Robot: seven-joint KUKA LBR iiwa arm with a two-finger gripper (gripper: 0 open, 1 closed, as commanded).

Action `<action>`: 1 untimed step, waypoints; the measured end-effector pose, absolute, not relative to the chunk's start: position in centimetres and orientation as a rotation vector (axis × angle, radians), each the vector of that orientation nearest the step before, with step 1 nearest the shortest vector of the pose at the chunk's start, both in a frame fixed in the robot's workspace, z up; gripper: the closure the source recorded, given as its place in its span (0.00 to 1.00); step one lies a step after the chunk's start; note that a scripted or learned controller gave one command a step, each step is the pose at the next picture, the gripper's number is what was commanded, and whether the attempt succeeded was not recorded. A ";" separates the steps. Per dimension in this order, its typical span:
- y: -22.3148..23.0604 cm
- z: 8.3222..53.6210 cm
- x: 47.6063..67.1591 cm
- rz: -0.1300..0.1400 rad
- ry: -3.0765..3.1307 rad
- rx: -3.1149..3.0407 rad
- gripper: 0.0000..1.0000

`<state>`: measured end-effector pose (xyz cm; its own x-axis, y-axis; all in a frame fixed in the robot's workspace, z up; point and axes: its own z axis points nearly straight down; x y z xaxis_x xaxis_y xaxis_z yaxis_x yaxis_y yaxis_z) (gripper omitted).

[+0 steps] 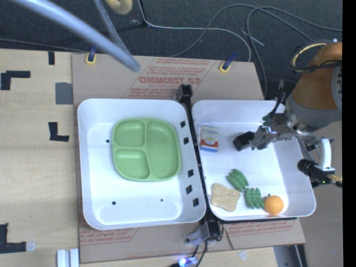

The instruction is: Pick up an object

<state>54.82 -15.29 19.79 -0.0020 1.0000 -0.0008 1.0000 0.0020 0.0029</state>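
Note:
The right bin holds a small white carton with a red and blue label near its left wall. A tan bread slice, two green vegetable pieces and an orange lie along its front. My gripper hangs over the right half of this bin, to the right of the carton and behind the orange. I see nothing held in it.
The left bin carries a green divided plate. A black divider runs between the bins. Cables cross the dark floor behind the bench, and a grey pole slants over the back left.

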 end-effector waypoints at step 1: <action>-15.4 25.7 55.6 0.001 2.221 2.218 1.00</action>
